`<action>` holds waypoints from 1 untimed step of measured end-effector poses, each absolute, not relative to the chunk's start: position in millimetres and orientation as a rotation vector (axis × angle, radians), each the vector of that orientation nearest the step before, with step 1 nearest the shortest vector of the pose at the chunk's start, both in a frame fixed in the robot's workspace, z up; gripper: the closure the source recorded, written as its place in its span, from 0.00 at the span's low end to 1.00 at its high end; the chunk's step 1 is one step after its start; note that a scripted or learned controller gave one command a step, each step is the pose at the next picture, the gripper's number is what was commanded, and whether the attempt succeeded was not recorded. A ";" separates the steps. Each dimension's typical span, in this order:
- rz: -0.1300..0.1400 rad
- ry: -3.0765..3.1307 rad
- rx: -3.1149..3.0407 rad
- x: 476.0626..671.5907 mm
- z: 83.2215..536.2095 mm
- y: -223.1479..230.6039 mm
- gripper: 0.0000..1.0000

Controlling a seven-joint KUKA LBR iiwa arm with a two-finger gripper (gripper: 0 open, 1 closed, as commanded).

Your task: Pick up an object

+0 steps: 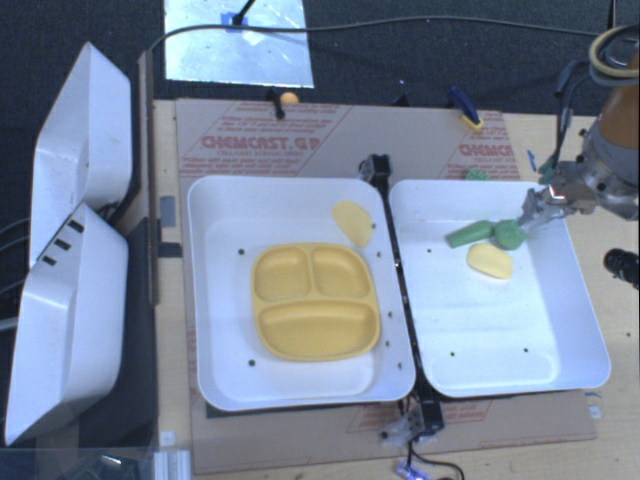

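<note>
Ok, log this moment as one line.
gripper: right bin, at green object | grasp: unclear | yellow piece: beside green object | yellow tray: left bin

Evenly and brightly lit from above, with soft, faint shadows inside the two white bins (300, 193). Strong glare on a reflective metal sheet (238, 28) at top. Slightly soft overall, grainy over the dark floor, colours somewhat washed out.

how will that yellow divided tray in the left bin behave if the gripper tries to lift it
The yellow divided tray looks like rigid molded plastic, so probably stiff and light. It lies flat on the left bin, so little risk of rolling. Its wide, low rim may be hard to pinch and could slip.
</note>
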State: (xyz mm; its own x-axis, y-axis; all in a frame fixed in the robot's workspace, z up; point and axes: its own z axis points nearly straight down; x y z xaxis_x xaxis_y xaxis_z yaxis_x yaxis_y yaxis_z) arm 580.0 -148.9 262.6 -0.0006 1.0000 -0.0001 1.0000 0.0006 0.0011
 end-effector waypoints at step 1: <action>0.002 2.228 2.216 568.8 259.4 -91.9 1.00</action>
